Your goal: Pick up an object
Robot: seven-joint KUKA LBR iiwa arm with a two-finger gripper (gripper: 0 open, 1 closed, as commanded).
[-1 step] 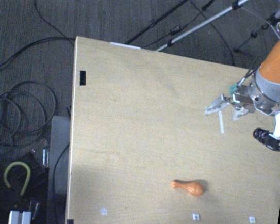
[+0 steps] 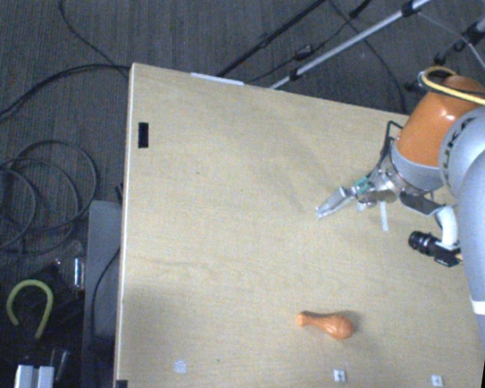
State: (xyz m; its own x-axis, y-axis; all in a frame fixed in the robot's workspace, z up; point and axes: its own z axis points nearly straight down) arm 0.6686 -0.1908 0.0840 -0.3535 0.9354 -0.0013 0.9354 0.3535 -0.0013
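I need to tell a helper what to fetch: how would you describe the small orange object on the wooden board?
Start at the large pale wooden board and look toward its lower right. There lies the orange object, pear-shaped with a narrow neck pointing left. It is the one coloured thing on the board, among tiny flat markers.

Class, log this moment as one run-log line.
pincer: above wooden board, nothing held | small orange pear-shaped object: lying on light wooden board, apart from pincer | pick: not yet done

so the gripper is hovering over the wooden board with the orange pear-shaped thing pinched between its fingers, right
Not quite. The gripper does hover over the wooden board, but the orange pear-shaped object is not between its fingers: the camera view shows it lying on the board, apart from the gripper and nearer the front edge.
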